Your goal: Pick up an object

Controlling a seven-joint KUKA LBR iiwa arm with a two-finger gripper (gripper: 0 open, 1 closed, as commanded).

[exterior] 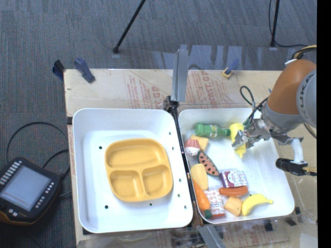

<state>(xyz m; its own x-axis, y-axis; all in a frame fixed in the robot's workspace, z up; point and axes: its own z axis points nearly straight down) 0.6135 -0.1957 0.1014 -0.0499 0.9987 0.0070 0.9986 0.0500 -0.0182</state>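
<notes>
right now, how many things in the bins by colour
yellow: 6 (tray, banana, piece at the gripper, three more)
red: 4
green: 1, bottle
orange: 1, carrot
total: 12, though the crowded right bin makes it rough

Two bins (88, 138), one tray (138, 168)

We see two smooth, glossy white plastic bins (88, 138) on a matt plywood bench (134, 87) w/ red print. A matt yellow plastic divided tray (138, 168) sits in the left one. Right bin: shiny plastic toy food, incl. a green bottle (212, 130) & yellow banana (254, 203). The grey metal arm w/ satin orange band (287, 94) looks smooth. Floor is rough grey carpet (62, 25).
</notes>
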